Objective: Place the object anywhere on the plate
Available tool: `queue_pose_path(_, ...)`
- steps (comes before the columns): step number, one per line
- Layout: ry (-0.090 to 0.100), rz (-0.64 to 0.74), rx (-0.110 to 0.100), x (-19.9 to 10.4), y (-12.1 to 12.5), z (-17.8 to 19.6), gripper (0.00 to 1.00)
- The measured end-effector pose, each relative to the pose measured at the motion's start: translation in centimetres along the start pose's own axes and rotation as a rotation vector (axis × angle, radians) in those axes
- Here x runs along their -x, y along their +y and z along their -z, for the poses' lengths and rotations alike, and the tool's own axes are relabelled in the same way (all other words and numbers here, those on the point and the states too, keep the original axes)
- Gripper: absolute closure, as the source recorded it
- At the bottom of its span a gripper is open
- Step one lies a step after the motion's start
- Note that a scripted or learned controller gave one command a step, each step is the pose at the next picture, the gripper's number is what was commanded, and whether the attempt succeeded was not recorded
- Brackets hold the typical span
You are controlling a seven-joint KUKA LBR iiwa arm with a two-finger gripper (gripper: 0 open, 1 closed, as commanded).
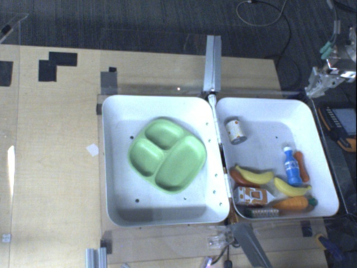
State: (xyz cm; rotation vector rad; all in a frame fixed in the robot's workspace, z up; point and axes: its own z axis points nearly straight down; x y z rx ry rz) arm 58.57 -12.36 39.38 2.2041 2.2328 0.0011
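Plate (167, 155), green with three compartments, lay at a slant in the middle of the left bin (111, 166), in the centre-left of the frame. I saw its three wells bare.

All loose objects I logged sat in the right bin (268, 110), apart from the plate and across the divider between the bins. A small tin can (235, 131) lay on its side in that bin's upper left part, well apart from the rest. A blue bottle (290, 166) lay toward the right wall, with an orange-red sausage-shaped item (303, 166) just beside it on the right. Two bananas occupied the lower part: the left banana (256, 176) and the right banana (290, 187), the latter just below the bottle. A small printed box (250, 195) lay just below the left banana. A carrot (290, 204) lay along the lower wall, touching or nearly touching the right banana; I could not tell which.

I placed the gripper (329, 74) in the upper right of the frame, outside the right bin, above its far right corner. I could not tell whether it stood open or closed, and I saw nothing in it.
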Motion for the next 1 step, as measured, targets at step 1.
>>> queue_pose_path(1, 0.003, 0.025, -0.003, -5.15, 5.22, -20.49, 1.0)
